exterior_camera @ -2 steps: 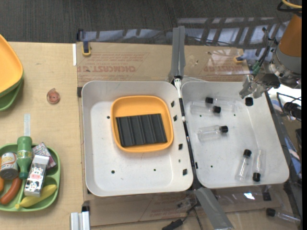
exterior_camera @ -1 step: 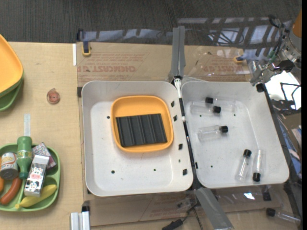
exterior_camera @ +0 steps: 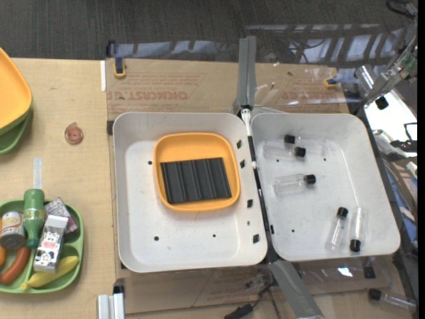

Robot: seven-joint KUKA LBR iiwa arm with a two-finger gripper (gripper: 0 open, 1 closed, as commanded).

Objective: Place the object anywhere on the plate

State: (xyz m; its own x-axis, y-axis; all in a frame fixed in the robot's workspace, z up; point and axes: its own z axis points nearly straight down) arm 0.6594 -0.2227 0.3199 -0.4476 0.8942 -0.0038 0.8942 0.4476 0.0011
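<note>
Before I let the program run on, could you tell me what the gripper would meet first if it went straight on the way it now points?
Probably the far corner rim of the right bin, since the gripper seems to slant down-left toward it; depth is unclear.

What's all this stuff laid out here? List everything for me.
Bins: two, white, side by side on the bench.
Plate: one, yellow-orange, in the left bin.
Dark ribbed block: one, dark grey, lying on the plate.
Vials: about five, clear with black caps, scattered in the right bin.
Green tray: one, at lower left, holding toy food, a green bottle, a can and small cartons.
Stacked dishes: orange over green, at the left edge.
Small round pink item: one, on the wooden bench.
Robot arm: partly seen at upper right.
</note>
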